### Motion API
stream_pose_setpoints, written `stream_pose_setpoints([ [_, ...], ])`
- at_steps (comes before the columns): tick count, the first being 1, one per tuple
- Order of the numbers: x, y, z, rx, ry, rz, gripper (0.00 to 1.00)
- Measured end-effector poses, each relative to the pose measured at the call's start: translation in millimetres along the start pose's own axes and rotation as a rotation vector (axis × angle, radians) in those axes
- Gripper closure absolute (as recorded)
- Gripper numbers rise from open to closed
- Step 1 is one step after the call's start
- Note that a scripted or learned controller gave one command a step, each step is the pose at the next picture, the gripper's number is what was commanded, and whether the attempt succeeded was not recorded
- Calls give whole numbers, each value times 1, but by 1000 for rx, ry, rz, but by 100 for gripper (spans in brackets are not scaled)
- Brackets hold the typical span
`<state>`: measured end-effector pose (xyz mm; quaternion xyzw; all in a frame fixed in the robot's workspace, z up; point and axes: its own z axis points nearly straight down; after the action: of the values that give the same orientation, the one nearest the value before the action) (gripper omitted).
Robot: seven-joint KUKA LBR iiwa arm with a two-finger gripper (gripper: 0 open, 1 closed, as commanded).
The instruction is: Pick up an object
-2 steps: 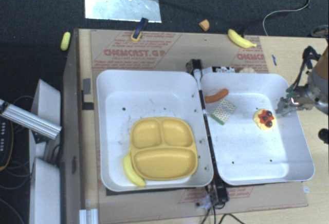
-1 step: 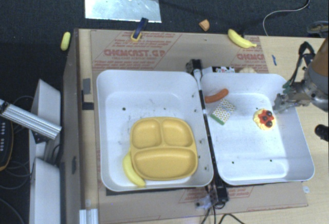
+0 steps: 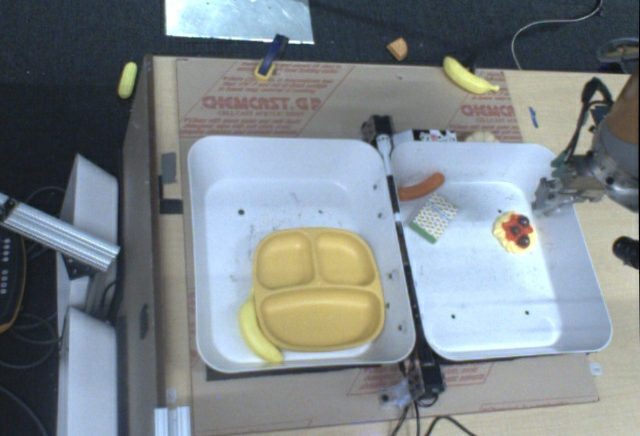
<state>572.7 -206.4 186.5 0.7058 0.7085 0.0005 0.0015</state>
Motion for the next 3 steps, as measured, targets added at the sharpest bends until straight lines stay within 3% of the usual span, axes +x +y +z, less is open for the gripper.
stream_pose_setpoints([
  [1,19,-12,-13,0,1,-1,100],
  [2,0,28,-3,0,1,-1,100],
  [3,0,10,-3,0,0,2,100],
])
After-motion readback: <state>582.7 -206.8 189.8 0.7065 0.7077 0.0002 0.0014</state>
